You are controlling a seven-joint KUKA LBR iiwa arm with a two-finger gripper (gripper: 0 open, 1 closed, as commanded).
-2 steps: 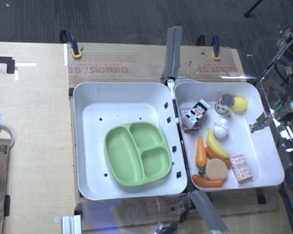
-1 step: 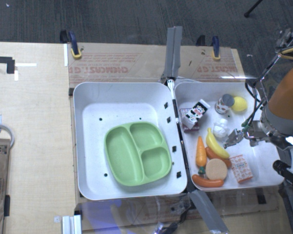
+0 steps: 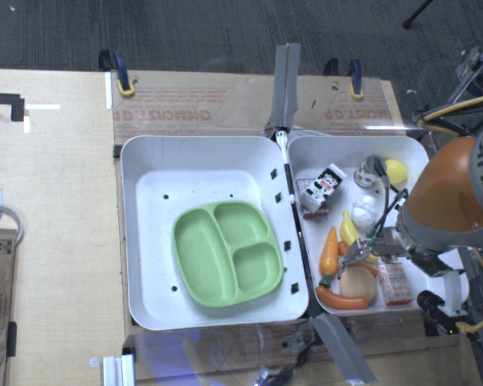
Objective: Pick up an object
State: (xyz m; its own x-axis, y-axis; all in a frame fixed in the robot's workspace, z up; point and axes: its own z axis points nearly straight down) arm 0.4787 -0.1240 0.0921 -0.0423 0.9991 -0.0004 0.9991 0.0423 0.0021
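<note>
Green divided plate [image 3: 227,252] alone in left bin [image 3: 137,215], hand [image 3: 355,253] amid crowded toy food, grip unclear, carrot [image 3: 329,250] beside it

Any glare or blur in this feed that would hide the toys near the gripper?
Camera view: even, soft lighting with faint shadows; the white right bin washes out pale items; gripper slightly soft over the carrot; bluish glare on the bench's front edge; green plate sharp.

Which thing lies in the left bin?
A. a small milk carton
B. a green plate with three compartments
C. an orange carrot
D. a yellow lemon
B: the green plate with three compartments lies by itself in the left bin, while the carrot, the milk carton and the lemon are in the right bin.
</note>
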